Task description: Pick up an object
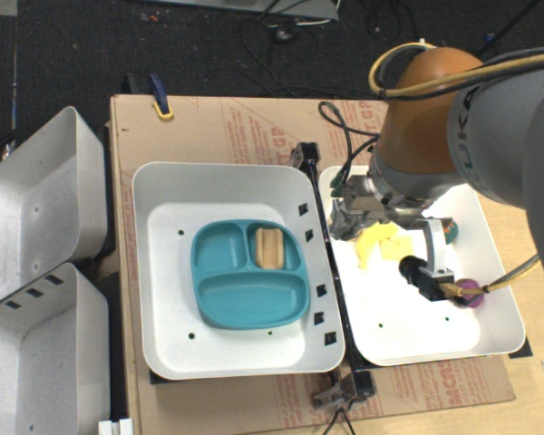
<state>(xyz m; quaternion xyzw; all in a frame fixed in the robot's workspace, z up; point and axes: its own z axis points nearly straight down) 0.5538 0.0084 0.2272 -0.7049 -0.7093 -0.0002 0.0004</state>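
My gripper [346,221] hangs low over the left part of the right bin [417,338], close to the wall between the two bins. A flat yellow object [382,244] lies in that bin just right of the gripper, partly under the wrist. A small purple object [471,294] rests farther right in the same bin. A small green object [450,230] peeks out near the bin's right side. In the left bin [163,333] sits a teal divided plate [245,288] with a tan block [269,247] in its upper right compartment.
The arm's grey body and orange band cover the back of the right bin. Two more white bins [36,243] stand off the bench at the left. A blue-handled clamp [160,98] sits at the board's back left corner.
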